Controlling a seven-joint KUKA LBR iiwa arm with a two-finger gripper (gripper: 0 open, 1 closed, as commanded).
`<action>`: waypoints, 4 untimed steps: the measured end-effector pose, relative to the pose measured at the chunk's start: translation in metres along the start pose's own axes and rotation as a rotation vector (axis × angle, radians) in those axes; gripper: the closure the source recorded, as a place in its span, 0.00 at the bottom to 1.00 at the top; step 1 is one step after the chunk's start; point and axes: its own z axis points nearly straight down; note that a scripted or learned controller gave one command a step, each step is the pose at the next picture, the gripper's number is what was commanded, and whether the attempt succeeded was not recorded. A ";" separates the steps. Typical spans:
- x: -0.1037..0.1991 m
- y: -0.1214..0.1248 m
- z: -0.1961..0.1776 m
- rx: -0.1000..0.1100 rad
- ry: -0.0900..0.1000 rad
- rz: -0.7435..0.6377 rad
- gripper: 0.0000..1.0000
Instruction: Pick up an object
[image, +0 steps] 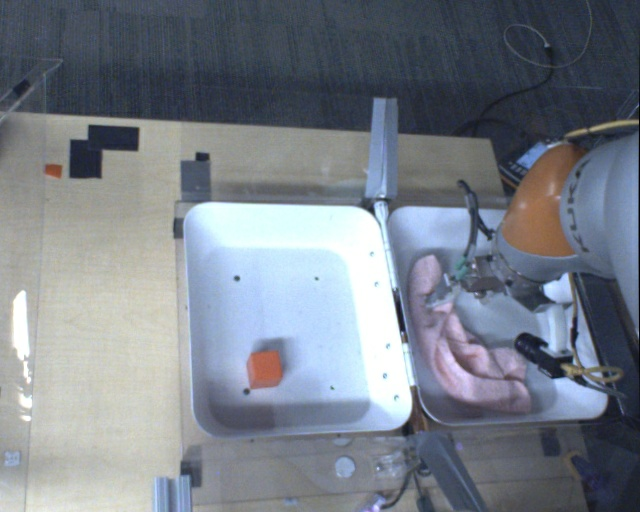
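The gripper (452, 287) hangs low in the right-hand bin (570, 400), at the upper end of a limp pink cloth-like object (468, 362); whether it is spread or closed, and whether it has hold of anything, cannot be told at this size, since the wrist and cabling crowd the tip. The pink object lies folded along the bin's left side, running from just below the divider wall (394, 300) down toward the near edge. To do the pick well, the tip should, by this reading, settle onto a raised fold rather than a flat stretch, so that soft material bunches between the pads, and the lift should go straight up before any sideways travel. Room is tight on the left, where the cloth sits close against the wall shared with the left-hand bin (300, 240); the right half of the floor is largely taken by the arm (560, 215) itself. An orange block (265, 369) rests alone in the left-hand bin, well apart from its walls, with open floor all around.
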 end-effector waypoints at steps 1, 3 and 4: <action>0.011 0.005 -0.045 0.009 0.002 -0.001 0.00; 0.026 -0.062 -0.001 -0.008 -0.003 0.005 0.00; 0.027 -0.058 -0.013 -0.015 -0.002 0.001 1.00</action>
